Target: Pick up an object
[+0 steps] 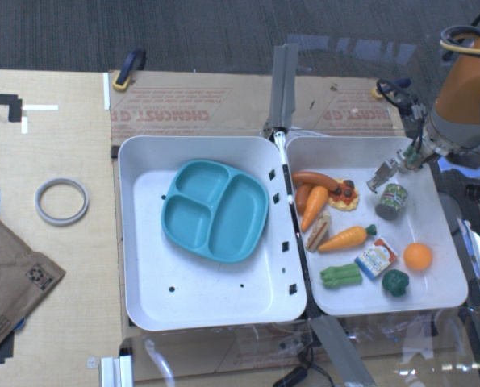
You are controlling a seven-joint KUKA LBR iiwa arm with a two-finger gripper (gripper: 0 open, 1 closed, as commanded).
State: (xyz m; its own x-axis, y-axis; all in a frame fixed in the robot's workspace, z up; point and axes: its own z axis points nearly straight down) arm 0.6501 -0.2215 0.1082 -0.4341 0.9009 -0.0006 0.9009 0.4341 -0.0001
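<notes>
The right bin [453, 297] holds toy food: a red sausage [315, 180], a pizza slice [345, 197], two carrots [311, 206] [344, 239], a hot dog [318, 232], a green can [391, 201], a small carton [377, 259], an orange [418, 256], broccoli [395, 282] and a green pea pod [340, 276]. My gripper [387, 173] hangs over the bin's upper right part, just above and a little left of the green can. Nothing is visibly held in it.
A teal divided plate [215, 210] lies in the left bin [135, 240]. On the bench to the left sit a tape ring [62, 201] and a brown cardboard box [10, 289]. A yellow-handled clamp [129, 68] rests behind the bins.
</notes>
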